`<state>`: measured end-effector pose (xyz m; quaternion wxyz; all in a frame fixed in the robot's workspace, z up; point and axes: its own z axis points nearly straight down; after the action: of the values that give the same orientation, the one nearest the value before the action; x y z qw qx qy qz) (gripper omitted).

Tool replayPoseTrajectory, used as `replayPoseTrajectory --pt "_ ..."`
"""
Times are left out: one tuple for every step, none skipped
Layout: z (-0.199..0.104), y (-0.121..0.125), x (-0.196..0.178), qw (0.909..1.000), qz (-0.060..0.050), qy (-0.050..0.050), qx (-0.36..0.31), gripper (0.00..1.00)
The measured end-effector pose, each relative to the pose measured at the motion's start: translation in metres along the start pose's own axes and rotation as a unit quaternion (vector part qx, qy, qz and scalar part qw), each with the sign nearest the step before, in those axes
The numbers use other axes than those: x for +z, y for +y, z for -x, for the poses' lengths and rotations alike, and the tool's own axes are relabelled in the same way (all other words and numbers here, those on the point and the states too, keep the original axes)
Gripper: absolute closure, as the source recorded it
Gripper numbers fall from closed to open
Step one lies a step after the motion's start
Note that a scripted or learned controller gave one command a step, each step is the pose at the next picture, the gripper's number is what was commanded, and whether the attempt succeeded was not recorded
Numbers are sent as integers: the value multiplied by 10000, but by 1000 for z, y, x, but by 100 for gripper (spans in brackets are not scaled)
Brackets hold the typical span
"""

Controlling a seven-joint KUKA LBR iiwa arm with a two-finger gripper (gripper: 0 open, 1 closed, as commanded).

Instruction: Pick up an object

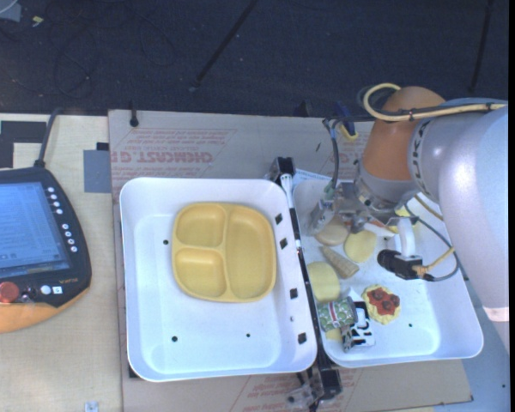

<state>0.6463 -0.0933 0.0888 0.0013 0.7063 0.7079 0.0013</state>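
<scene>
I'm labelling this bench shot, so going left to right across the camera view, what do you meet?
Teach pendant → left white bin → yellow divided plate → right white bin with small food items → grey arm.

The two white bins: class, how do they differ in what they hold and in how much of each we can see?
The left bin holds one yellow divided plate; the right bin holds many small food items. The left bin is in full sight; the arm covers part of the right bin. Both are shallow and white.
</scene>
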Motion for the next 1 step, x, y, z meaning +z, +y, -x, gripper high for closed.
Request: replayPoseTrajectory --pt "-11 -80 0 10000 -34 7 28 0"
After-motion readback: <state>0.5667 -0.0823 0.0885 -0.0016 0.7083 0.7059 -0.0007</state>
